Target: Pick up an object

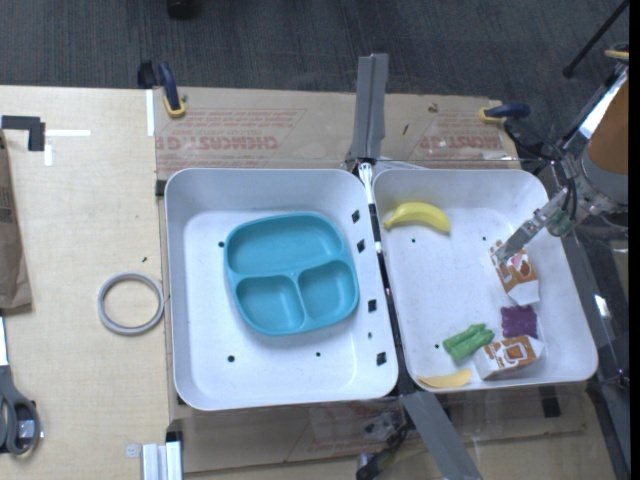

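Note:
My gripper (pixel 508 249) reaches into the right bin (pixel 455 268) from the right edge, its tip just above a small white and orange carton (pixel 520 278). Whether it touches the carton is unclear. A yellow banana (pixel 418 216) lies at the back of this bin. Near the front right lie a purple piece (pixel 518 320), a green toy vegetable (pixel 467 341), a second white and orange carton (pixel 510 355) and a flat yellow piece (pixel 445 378).
The left bin (pixel 190 298) holds a blue divided plate (pixel 291 273). On the wooden bench to the left lie a grey ring (pixel 131 302) and scissors (pixel 15 418). A grey divider bar (pixel 368 108) runs between the bins at the back.

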Action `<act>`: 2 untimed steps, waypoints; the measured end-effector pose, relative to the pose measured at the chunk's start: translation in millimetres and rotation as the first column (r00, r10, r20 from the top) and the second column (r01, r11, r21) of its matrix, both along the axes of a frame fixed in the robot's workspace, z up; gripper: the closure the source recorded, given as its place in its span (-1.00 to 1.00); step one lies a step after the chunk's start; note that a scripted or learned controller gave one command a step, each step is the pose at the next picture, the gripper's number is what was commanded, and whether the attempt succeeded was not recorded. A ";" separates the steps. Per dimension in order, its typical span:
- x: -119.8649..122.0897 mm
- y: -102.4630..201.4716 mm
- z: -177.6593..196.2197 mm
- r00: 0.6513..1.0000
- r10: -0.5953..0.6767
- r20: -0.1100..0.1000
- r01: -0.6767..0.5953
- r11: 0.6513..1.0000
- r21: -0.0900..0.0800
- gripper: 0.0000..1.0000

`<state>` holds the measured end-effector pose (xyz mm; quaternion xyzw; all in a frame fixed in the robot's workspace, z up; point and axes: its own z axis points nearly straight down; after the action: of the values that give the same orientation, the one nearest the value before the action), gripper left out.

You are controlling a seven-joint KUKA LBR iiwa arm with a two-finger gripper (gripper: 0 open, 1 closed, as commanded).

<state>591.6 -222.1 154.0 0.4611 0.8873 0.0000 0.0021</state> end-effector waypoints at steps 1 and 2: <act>-26.3 6.4 -61.3 0.982 -0.187 -0.001 0.187 0.982 0.001 -1.00; 16.1 3.9 -61.5 1.000 0.000 -0.001 0.000 1.000 0.000 -1.00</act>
<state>607.7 -218.1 92.5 0.4613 0.8872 -0.0001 0.0019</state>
